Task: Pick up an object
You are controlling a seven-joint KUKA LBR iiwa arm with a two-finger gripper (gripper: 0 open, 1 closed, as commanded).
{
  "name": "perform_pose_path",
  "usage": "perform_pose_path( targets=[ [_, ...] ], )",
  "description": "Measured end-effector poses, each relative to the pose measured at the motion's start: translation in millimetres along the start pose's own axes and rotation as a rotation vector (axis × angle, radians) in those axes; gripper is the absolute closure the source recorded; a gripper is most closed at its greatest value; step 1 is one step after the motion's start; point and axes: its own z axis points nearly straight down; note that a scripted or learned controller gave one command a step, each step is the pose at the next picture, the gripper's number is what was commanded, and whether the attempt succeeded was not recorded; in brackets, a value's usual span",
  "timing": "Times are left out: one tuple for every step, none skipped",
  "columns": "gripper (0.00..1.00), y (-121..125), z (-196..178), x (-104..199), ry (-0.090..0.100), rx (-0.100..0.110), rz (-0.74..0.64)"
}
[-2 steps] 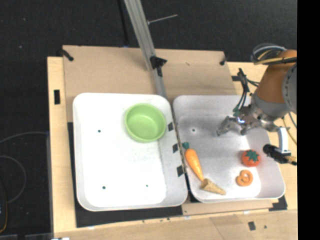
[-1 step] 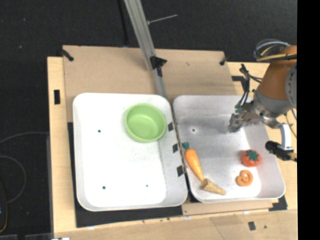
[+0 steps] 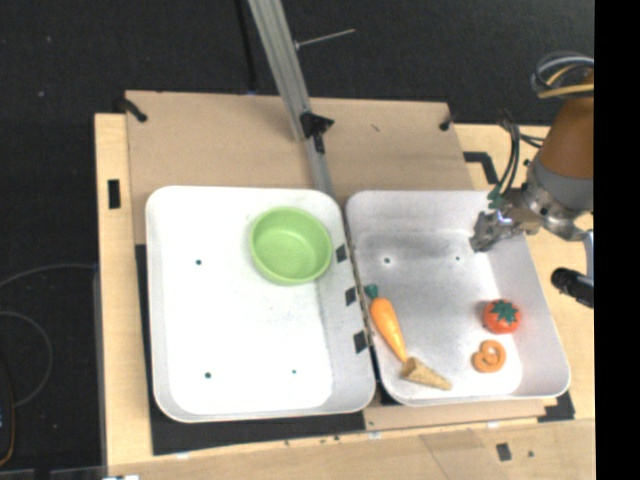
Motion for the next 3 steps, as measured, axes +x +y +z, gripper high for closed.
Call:
perform_pose_path(
  targets=[
    [1.0, 7.3, -45.7, 1.6, 0.0, 0.0, -0.006],
    [1.0, 12.3, -90.5, -1.5, -0.001, 0.0, -0.007],
    [1.0, 15.1, -80.2, 57.0, 0.001, 0.006, -0.009]
  ],
)
